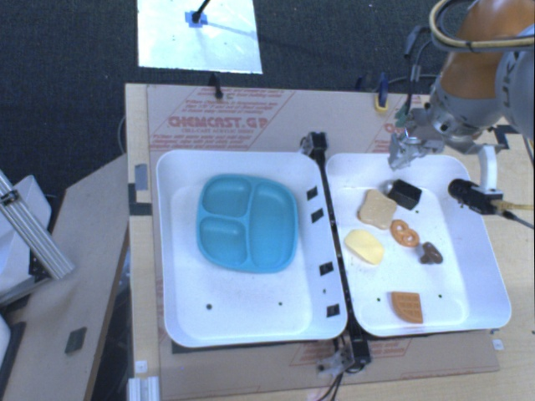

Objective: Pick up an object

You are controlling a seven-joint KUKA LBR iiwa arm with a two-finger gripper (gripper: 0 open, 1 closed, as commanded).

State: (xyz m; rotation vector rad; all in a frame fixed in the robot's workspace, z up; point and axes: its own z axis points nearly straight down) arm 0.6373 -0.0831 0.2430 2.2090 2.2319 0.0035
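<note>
While the gripper (pixel 405 159), finger spacing indeterminate, hangs over the right bin's (pixel 485 295) far edge, a black block (pixel 405 194) lies just below it beside the bread slice (pixel 377 209), and the left bin (pixel 180 307) holds a blue tray (pixel 248 222).

The table (pixel 100 215) is a pale wooden top, seen at a slant. Lying flat on it is a clear sheet (pixel 226 119) still wearing its protective film, printed with red lettering. On that sheet sit 2 shallow white bins, side by side and touching along a black hinged seam (pixel 328 232). The left bin (pixel 180 307) and the right bin (pixel 476 299) are about the same size. At the table's far edge, a small yellow and blue clamp-like piece (pixel 382 97) stands beside the sheet. A small grey tab (pixel 140 175) lies on the wood just left of the left bin.
</note>
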